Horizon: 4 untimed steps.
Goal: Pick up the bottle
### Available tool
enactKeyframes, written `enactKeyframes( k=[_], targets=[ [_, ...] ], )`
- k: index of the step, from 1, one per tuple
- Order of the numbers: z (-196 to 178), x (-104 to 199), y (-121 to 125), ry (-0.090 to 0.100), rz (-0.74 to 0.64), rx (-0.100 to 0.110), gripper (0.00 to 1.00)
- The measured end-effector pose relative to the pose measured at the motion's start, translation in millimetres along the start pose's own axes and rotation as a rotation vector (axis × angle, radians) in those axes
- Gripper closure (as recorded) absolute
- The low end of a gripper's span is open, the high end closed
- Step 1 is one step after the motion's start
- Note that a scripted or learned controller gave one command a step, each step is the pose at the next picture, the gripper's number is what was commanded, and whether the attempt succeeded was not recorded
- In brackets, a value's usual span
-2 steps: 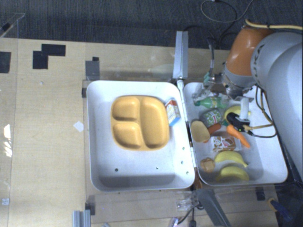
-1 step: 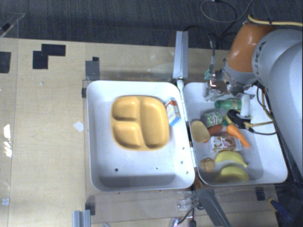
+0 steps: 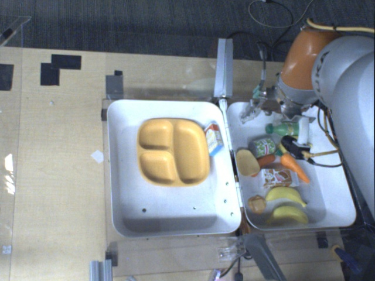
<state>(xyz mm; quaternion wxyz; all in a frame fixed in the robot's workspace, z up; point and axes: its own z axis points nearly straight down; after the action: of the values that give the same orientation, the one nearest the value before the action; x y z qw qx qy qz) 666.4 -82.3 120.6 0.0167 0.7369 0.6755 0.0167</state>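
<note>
Pale wood makes up the bench [image 3: 58, 174], with a few black squares [image 3: 57, 68] marked at its far left. On it sit two shallow white bins side by side. The left bin [image 3: 170, 215] holds a yellow divided tray [image 3: 174, 150] with three compartments, lying flat toward the far side. Just right of the tray, against the bin's right wall, lies a small carton [image 3: 214, 138] with red, white and blue print; its lettering is too small to read.

The right bin [image 3: 334, 206] is crowded. Near its left wall is a tan, potato-like piece [image 3: 247, 162]. Beside that stands a small can [image 3: 263, 147] with a dark green label, no words legible. An orange carrot [image 3: 291, 167] lies slantwise near the middle, and below it is a flat packet [image 3: 276, 178] printed in red and white, also unreadable. At the near end are two yellow bananas [image 3: 286, 205] and a small brown round item [image 3: 256, 203].

The bottle [image 3: 286, 129], green with a white label whose text cannot be made out, lies on its side at the far end of the right bin, just above the can. The gripper [image 3: 262, 102] hangs over the bin's far left corner, close to the bottle but not clamped on it; whether its pincer is apart or together cannot be told. The grey arm [image 3: 345, 92] with its orange band [image 3: 304, 54] enters from the right.
</note>
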Motion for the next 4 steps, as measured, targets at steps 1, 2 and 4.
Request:
enactKeyframes(
  k=[1, 2, 4],
  targets=[
    [17, -34, -3, -0.002, 0.136, 0.024, 0.00],
    [-50, -43, 10, -0.003, 0.054, 0.040, 0.00],
    [-65, 3, 7, -0.015, 0.619, 0.040, 0.00]
  ],
)
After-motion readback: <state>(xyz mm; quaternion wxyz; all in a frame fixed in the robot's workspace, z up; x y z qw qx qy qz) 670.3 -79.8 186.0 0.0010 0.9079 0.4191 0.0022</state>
